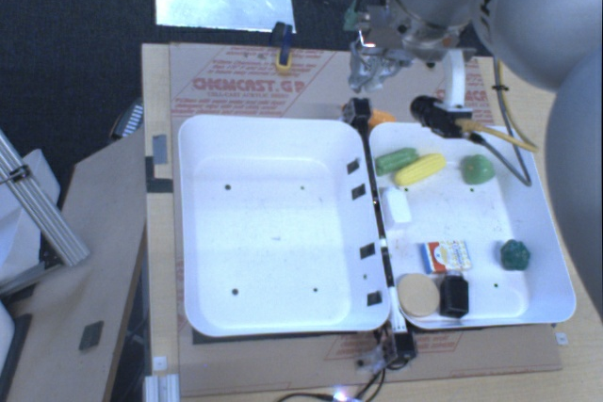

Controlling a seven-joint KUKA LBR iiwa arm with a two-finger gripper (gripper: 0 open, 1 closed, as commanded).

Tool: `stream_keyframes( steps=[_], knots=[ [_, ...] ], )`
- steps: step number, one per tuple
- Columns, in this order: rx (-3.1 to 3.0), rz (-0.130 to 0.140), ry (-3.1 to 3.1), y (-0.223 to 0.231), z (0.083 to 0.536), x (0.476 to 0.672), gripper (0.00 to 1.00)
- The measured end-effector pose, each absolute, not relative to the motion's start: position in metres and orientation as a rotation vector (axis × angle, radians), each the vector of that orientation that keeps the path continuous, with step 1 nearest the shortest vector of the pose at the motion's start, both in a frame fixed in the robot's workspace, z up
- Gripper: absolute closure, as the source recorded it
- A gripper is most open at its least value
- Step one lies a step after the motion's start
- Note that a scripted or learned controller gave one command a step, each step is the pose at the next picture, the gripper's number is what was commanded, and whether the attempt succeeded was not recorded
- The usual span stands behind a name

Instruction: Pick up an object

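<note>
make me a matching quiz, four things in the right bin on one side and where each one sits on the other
Things:
1. corn cob
2. dark green lump
3. round wooden disc
4. small printed box

Places:
A. near the bin's front edge, beside a black block
B. towards the bin's right wall
C. just behind the black block
D. next to a green pickle

Pairs: 1-D, 2-B, 3-A, 4-C

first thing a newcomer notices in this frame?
Probably the big grey arm with its orange band, filling the top right, its gripper hanging at the far edge where the two bins meet. Next, the contrast: the right bin holds a bright scatter, including a yellow corn cob, a green pickle-like piece and a dark green lump, beside the bare white left bin.
</note>
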State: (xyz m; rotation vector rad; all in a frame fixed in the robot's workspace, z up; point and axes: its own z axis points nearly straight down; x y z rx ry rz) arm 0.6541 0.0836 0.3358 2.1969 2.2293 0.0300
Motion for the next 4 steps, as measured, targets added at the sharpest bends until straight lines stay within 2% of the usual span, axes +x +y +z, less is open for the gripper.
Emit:
stream_keyframes(
  steps=[1, 2, 3, 4],
  knots=[
    [2.205, 0.028, 2.22, 0.087, 0.537, 0.617, 1.0],
    [2.214, 0.004, 2.229, 0.095, 0.536, 0.552, 1.0],
    [2.215, 0.005, 2.228, 0.103, 0.536, 0.484, 1.0],
    [2.215, 0.004, 2.226, 0.108, 0.535, 0.486, 1.0]
  ],
)
